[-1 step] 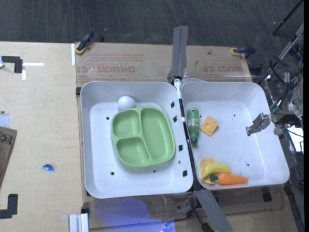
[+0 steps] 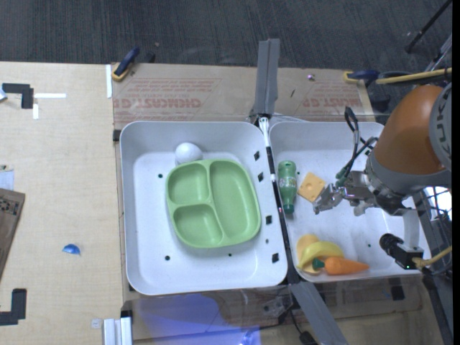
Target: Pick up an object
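Left bin [image 2: 144, 214] holds a green divided plate [image 2: 213, 203] and white ball [image 2: 188, 152]; right bin's [image 2: 327, 139] cheese wedge [image 2: 311, 187] lies just beside the gripper [image 2: 327, 199], fingers unclear

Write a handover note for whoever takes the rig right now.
Gripper: low in the right bin, beside the cheese wedge; nothing seen between its fingers.
Right bin: green bottle by the left wall; banana and carrot at the near edge.
Left bin: green divided plate, white ball.
Done: nothing lifted yet.
Left: grasp and lift one object; the cheese is nearest.
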